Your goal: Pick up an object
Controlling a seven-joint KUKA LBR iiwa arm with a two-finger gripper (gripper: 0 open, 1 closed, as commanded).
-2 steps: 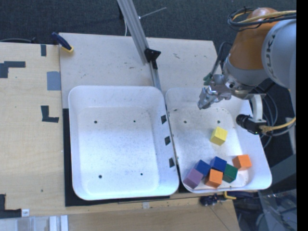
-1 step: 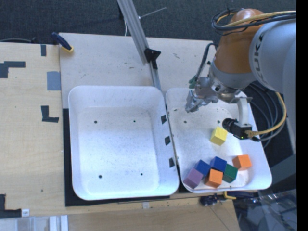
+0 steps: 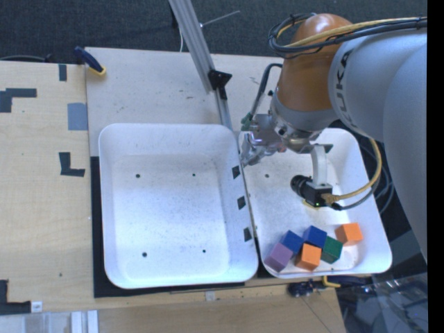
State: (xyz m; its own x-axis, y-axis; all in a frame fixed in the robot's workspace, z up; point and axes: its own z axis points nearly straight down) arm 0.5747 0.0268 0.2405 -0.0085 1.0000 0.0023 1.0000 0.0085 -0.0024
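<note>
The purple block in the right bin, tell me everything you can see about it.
The purple block is a small lilac cube with a matte look, seemingly solid. It sits turned at an angle on the floor of the right bin, near the front rim. It is the leftmost of the cluster, up against a blue block and near an orange block.

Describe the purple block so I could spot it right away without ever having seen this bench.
Find the right-hand white bin, the one under the grey and orange arm, and look at its near corner, where small coloured blocks sit in a cluster. The purple block is the leftmost of them, beside a blue block and closest to the wall shared with the other bin. It is the cluster's sole pale violet piece.
</note>
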